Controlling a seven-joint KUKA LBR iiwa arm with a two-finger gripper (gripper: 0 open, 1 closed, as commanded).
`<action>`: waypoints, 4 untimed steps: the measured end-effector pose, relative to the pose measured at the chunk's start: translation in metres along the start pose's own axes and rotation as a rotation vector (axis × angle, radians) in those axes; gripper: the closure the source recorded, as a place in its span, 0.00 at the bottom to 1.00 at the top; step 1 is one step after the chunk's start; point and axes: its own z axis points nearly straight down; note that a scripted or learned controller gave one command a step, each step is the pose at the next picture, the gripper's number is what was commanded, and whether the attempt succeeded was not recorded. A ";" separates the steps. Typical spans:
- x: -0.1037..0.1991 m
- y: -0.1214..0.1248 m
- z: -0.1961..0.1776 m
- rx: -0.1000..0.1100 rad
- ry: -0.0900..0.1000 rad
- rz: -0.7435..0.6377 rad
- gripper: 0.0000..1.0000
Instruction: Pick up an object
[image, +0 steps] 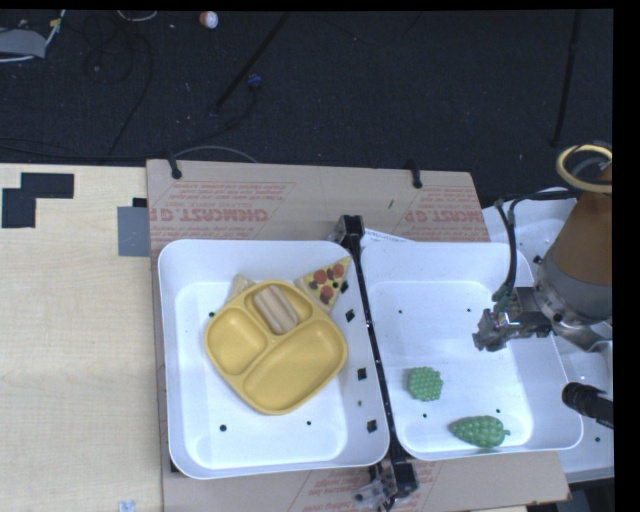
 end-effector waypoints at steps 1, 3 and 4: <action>-0.001 0.000 -0.045 0.002 0.000 0.001 1.00; 0.090 0.012 -0.041 0.006 0.001 0.000 1.00; 0.150 0.017 -0.029 0.008 0.001 0.000 1.00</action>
